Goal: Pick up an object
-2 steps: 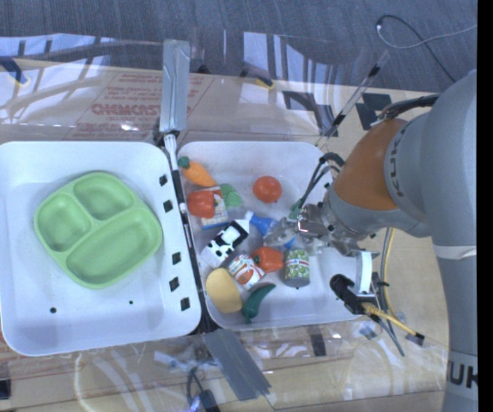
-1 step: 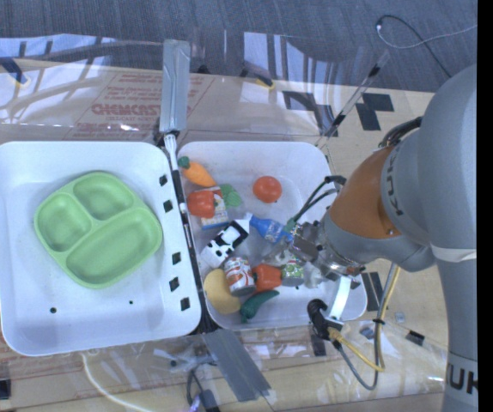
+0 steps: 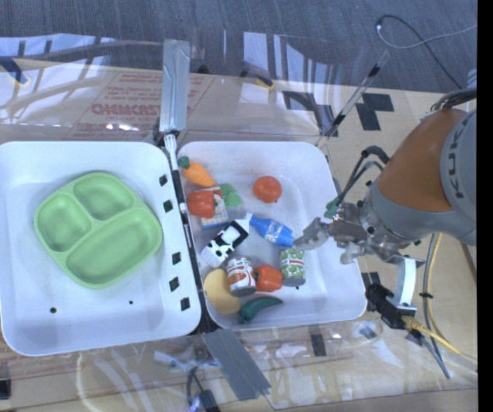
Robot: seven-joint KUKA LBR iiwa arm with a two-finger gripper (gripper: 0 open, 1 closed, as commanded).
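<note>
Gripper (image 3: pixel 309 237) over right bin (image 3: pixel 337 286) right side, grip state can't tell, just beside green can (image 3: pixel 293 265) and blue bottle (image 3: pixel 271 229), green tray (image 3: pixel 98 227) in left bin (image 3: pixel 15 316)

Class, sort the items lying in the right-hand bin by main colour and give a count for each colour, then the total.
Orange or red: 5, such as the carrot and the round tomato
Green: 2, the can and the dark pod
Blue: 1, the bottle
Yellow: 1
Black and white: 1
Total: 10
</note>
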